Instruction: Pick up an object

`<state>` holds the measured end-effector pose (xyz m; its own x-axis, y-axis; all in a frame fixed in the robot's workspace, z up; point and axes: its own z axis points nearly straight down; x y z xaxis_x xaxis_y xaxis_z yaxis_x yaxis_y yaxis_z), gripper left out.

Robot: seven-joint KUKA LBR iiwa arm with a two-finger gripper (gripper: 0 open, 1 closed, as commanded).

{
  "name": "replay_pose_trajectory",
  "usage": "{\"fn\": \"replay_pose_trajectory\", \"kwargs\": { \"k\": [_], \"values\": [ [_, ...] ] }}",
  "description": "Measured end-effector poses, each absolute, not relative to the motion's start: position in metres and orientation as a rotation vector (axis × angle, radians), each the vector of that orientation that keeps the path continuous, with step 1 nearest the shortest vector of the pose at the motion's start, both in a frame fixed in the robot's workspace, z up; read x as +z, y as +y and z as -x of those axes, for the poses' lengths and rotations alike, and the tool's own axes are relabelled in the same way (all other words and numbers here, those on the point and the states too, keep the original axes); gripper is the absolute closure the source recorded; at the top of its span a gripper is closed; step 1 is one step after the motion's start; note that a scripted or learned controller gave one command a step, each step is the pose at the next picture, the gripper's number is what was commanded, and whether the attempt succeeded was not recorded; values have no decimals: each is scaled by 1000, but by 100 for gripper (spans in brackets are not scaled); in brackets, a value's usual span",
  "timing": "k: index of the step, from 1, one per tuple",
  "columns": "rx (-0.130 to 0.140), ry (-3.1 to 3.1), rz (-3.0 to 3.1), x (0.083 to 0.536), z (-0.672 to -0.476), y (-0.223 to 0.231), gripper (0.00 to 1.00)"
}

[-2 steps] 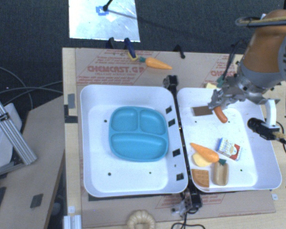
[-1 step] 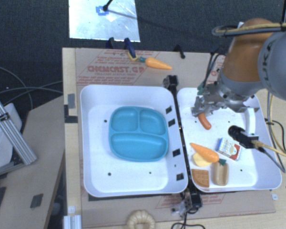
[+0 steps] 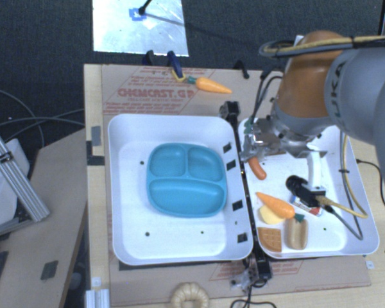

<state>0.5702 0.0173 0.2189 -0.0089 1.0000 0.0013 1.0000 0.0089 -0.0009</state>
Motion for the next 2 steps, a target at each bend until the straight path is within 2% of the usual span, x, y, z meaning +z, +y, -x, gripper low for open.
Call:
{"fn": "replay_pose_trajectory", "kwargs": {
  "k": [2],
  "values": [
    [-4,-2229,2214,226,-562,40,100]
  ]
}}
